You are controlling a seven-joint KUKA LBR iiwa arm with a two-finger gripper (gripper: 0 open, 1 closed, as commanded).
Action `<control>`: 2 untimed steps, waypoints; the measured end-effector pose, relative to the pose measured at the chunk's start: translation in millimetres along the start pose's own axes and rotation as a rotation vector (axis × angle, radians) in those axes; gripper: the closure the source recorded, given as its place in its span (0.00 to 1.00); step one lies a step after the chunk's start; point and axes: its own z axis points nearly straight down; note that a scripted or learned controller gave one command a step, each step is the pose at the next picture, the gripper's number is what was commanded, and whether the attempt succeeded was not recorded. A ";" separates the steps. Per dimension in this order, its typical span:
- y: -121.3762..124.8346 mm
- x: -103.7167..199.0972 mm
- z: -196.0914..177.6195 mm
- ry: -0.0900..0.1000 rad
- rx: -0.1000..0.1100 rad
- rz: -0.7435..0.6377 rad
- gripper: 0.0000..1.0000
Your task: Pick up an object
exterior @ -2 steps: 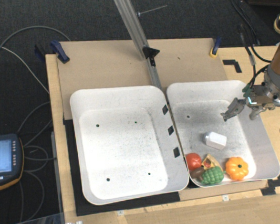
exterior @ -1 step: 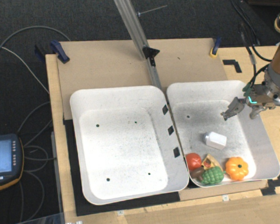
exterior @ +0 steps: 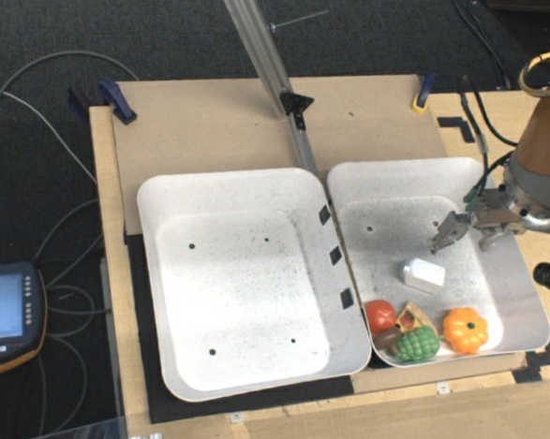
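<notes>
Over right bin (exterior: 505, 287), jaws (exterior: 467, 231) spread, empty; arm (exterior: 542, 148) cropped.

Matt speckled white plastic bins (exterior: 226, 194) on a pale wooden bench (exterior: 212, 124)

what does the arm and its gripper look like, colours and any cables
The arm is a rounded grey body with a broad orange-brown band above the wrist and a pale ring at the top edge. Thin black cables run down beside it towards the wrist. The gripper is a small grey metal piece with dark, slim fingers and a spot of green near its base.
</notes>
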 end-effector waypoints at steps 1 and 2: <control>2.0 5.8 62.1 0.001 0.001 -0.002 0.00; 6.7 7.6 92.0 0.002 -0.015 -0.002 0.00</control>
